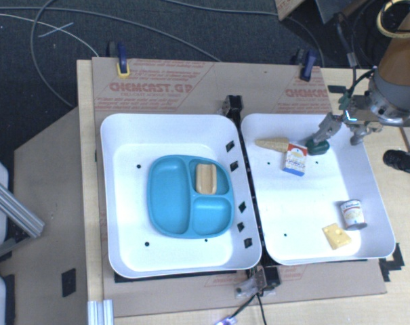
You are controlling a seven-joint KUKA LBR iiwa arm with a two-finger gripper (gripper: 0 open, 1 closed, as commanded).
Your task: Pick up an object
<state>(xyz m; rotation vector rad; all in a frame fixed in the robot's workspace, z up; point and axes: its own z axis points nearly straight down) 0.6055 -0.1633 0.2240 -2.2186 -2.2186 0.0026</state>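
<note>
Carton (295, 160): just left of and below the tool (320, 143), in the right bin (367, 181). Tool state cannot be told. Cone (272, 143) further left; can (352, 214) and yellow block (336, 235) well below. Advice: centre over carton, descend straight, avoid cone.

The arm (394, 80) is cut off by the right edge.

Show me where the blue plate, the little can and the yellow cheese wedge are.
blue plate (171, 198), camera view, its large compartment.
little can (353, 214), camera view, its label side.
yellow cheese wedge (336, 236), camera view, its top face.
</note>
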